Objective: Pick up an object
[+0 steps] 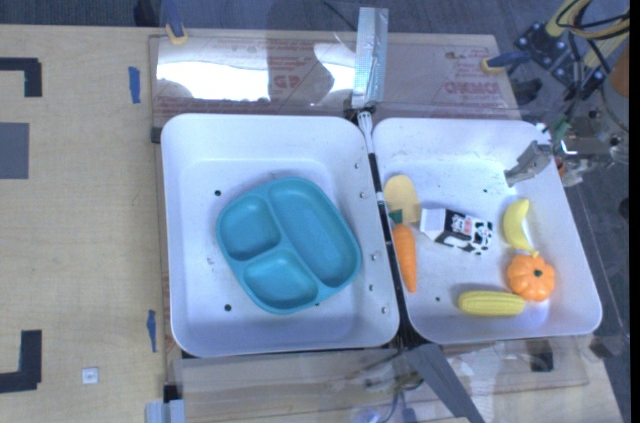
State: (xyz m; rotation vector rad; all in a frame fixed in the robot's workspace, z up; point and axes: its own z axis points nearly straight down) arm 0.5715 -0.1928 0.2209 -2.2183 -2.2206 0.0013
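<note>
Small toys lie loose in the right bin (pixel 440 146), within the arm's reach: a banana (pixel 516 223), pumpkin (pixel 530 277), carrot (pixel 405 256) and corn cob (pixel 490 302). The end effector (pixel 528 161) hovers over the far right corner, carrying nothing; its grip state cannot be told. A blue divided plate (pixel 288 243) fills the left bin (pixel 190 161).

Divided tray (pixel 288 243) in left bin (pixel 190 151), right bin (pixel 450 146) w/ carrot (pixel 405 256) by left wall, cow toy (pixel 458 230) mid, banana (pixel 516 223) right, pumpkin (pixel 530 277) below it, corn (pixel 490 302) at front
</note>
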